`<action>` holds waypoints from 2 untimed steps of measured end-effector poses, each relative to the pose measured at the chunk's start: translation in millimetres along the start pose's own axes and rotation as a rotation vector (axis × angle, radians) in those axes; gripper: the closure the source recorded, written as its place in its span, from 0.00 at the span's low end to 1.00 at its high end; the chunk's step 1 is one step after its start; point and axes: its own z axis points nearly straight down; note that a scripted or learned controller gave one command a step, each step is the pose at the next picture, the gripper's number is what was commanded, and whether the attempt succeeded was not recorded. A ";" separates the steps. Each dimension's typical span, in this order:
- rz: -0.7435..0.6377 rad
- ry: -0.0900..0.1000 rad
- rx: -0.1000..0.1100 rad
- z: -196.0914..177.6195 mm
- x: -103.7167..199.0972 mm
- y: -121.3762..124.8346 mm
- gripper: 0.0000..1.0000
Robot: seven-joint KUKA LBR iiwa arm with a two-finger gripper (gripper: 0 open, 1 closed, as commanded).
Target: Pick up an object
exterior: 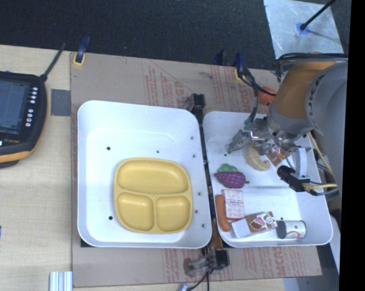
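My gripper (254, 141) is low over the back of the right bin (310, 205), under the grey arm with the orange band (296, 92). A beige, bun-like object (258, 159) lies directly beneath and in front of it, partly covered by the gripper. A purple bunch of toy grapes (230, 176) lies just left of and in front of the bun. Nearer the front edge are a pink-and-white printed packet (233, 204), an orange sausage-shaped item (222, 213), a brown-and-white carton (259, 225) and a small white bottle with a dark cap (292, 229).
The left bin (98, 132) holds a yellow three-compartment plate (154, 194). A black-and-orange tablet (11, 117) sits on the bench at far left. Cables and a black connector (291, 177) hang by the arm over the right bin's right side.
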 end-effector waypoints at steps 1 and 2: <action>0.002 0.000 -0.001 -0.2 -32.1 20.2 0.00; -0.003 0.018 0.009 0.2 -50.9 20.6 0.00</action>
